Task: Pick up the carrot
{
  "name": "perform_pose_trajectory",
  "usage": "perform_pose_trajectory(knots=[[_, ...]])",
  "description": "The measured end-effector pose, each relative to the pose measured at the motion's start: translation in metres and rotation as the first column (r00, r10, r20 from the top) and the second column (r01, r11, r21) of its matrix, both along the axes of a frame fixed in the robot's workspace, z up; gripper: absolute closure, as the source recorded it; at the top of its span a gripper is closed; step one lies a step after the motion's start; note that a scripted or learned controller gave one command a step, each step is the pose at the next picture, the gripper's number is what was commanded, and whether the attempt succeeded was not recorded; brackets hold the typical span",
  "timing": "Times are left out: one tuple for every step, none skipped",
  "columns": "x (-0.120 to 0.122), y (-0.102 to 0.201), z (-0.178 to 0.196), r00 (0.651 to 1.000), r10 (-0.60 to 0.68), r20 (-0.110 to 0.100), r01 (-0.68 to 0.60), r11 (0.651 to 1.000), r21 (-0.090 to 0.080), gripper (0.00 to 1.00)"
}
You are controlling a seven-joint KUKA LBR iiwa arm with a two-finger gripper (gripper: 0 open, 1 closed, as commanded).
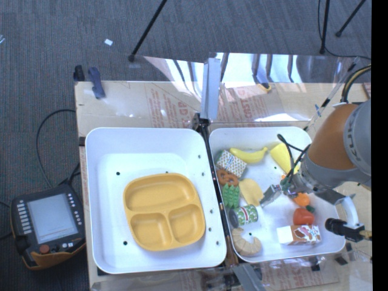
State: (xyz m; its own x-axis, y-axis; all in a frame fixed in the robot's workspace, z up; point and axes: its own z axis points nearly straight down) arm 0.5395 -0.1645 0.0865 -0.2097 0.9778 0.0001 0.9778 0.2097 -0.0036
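Observation:
The carrot (302,199) is a small orange piece with a bit of green. It lies in the right bin (267,132) toward its right side, just above a red toy vegetable (304,216). My gripper (282,191) hangs low over the bin directly left of the carrot, close to it or touching it. The grey arm with its orange band (330,144) comes in from the right and hides part of the bin's right wall. Nothing shows clearly held in the gripper.
Around the carrot the right bin holds a banana (251,155), a yellow piece (280,156), a checkered box (231,162), a can (244,215), a croissant (247,242) and a small carton (301,234). A yellow divided plate (163,211) sits in the left bin (103,156).

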Motion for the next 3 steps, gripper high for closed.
perform_pose_trajectory(knots=[[0.000, 0.002, 0.008, 1.000, 0.008, -0.005, -0.008, 1.000, 0.000, 1.00], [0.011, 0.048, 0.084, 0.999, -0.044, 0.005, 0.044, 0.999, 0.000, 1.00], [0.010, -0.030, 0.087, 1.000, 0.023, 0.000, -0.023, 1.000, -0.001, 1.00]])
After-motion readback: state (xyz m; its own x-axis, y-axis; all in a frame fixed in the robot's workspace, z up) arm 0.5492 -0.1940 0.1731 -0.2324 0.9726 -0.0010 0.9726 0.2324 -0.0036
